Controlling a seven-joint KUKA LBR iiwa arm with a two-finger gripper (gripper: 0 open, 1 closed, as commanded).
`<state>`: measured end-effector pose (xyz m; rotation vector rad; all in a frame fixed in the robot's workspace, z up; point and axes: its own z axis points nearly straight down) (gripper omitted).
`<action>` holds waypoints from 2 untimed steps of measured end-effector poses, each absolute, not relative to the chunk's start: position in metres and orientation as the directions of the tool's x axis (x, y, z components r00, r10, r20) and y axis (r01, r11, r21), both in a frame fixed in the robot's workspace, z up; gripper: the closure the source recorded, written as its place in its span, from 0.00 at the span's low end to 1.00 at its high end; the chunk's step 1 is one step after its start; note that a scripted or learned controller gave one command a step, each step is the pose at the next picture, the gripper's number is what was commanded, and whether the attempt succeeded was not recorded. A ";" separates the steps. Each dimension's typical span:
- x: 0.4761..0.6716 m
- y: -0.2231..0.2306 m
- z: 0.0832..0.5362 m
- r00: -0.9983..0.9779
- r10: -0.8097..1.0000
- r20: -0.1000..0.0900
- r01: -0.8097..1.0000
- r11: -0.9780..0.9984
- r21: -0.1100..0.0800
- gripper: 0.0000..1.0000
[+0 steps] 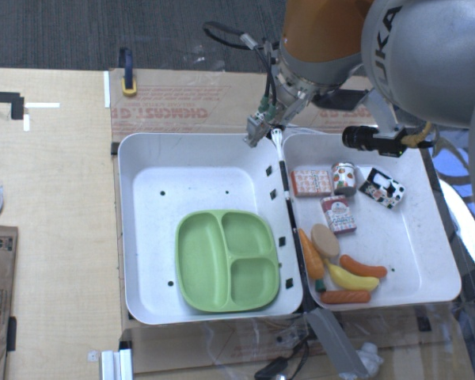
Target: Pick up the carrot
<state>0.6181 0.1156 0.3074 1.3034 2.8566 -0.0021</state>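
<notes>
Starting at the left, you see the shallow white left bin (134, 212) holding a light green three-compartment plastic plate (228, 260), which lies toward the bin's near edge and right side. Above the seam where the two bins meet, at their far edge, hangs the arm's two-finger gripper (263, 125), raised over the rims with nothing between its fingers that you can make out; whether those fingers are spread or pressed together you cannot tell from this angle. Moving into the shallow white right bin (427, 236), the orange carrot (309, 256) lies along the left wall near the near-left corner, its length running roughly from far to near. A beige oval piece (326, 241) rests just beside it, touching or overlapping its right side. Along the near edge you find a yellow banana (353, 276), a red-orange sausage (362, 266) and another red-orange sausage (346, 297) at the near wall. Toward the far edge sit a red-and-white flat packet (311, 181), a small printed can (344, 177), a small red carton (339, 214) and a black-and-white carton (381, 189).
</notes>
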 end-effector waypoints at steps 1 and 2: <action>0.591 0.121 0.152 -0.706 0.708 0.000 0.708 0.706 -0.003 1.00; 0.611 0.159 0.315 -0.550 0.835 -0.002 0.835 0.550 -0.001 1.00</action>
